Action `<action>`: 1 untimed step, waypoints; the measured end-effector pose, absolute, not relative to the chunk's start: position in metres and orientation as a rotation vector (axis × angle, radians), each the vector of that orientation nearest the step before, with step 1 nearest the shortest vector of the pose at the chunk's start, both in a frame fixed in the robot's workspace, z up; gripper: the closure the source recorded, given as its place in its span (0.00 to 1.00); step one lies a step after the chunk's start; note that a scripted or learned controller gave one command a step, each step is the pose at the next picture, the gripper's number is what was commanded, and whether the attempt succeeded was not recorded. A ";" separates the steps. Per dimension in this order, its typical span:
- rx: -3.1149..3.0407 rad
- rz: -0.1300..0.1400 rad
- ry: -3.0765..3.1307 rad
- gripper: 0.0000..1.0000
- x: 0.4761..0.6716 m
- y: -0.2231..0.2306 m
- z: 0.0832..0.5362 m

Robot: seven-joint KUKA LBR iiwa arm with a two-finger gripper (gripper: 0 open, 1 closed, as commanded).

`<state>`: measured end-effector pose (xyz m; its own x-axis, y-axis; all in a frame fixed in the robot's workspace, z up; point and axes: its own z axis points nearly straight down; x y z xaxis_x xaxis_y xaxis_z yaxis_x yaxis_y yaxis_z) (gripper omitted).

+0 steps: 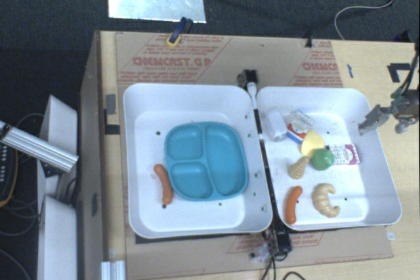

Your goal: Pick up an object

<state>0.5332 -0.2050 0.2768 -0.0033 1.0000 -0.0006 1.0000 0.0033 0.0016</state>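
Objects heaped in right bin [367, 105], toward counter's [197, 62] right edge: green ball [321, 159] at heap's middle, touching yellow wedge [314, 141] on far side and pink packet [346, 154] on the side toward the right edge. Beside the ball, toward the divider, tan cone [298, 168], long axis slanting from near-left to far-right, narrow end toward counter's near edge. Nearer that edge and apart from the heap, croissant [326, 199], curved, horns turned toward the right edge, and orange sausage [293, 203], long axis running roughly near to far, slightly tilted. Two pale wrappers [289, 122] toward the far edge, by the divider.

Probably tipped in loosely, hence mixed headings and the touching cluster; croissant and sausage lying free, so judged easier picks than the crowded ball.

Left bin [141, 141] holding blue tray [205, 160] with three wells, and a second sausage [163, 183] just beside the tray's left side, axis near to far.

Gripper [377, 118] hanging over right bin's right rim, near its far corner, well apart from croissant and nearer to the packet. Cannot tell how wide it stands; nothing seen held. Judged at approach stage: no object lifted yet, all resting on the bin floor.
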 end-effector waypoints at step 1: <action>2.216 0.002 2.223 0.00 0.602 -0.171 0.092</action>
<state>0.6025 -0.1713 0.0921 -0.0032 1.0000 -0.0011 1.0000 0.0032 0.0026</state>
